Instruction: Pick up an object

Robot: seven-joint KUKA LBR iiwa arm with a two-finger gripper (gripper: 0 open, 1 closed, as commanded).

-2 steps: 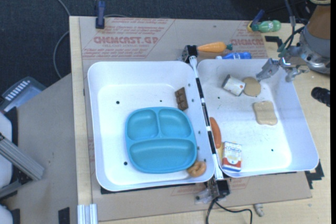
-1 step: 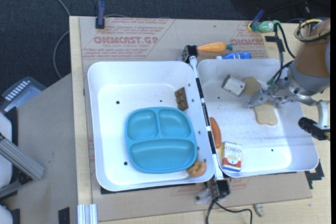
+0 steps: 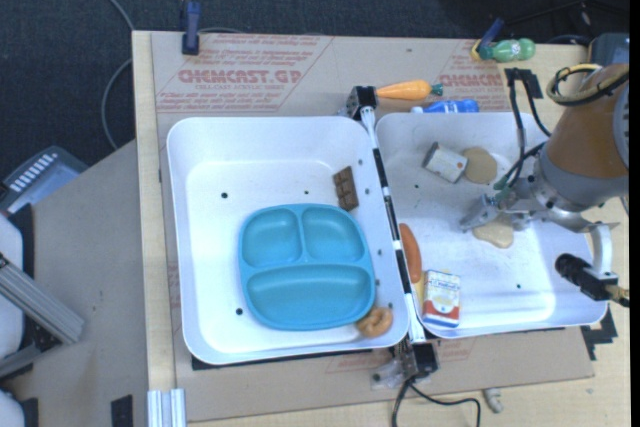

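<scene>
Glossy blue plastic plate (image 3: 305,267), smooth white bins (image 3: 200,215)

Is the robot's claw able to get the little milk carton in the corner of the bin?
Probably yes, but awkwardly. The claw is in the same right bin, with bare floor between it and the carton. The carton sits tight against the bin's near wall, beside the hot dog, leaving little room around it.

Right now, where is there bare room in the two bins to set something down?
Left bin: bare floor behind and left of the blue tray. Right bin: bare patch at its near right. Crowded around the gripper, among the tan piece, grey block and carton.
</scene>
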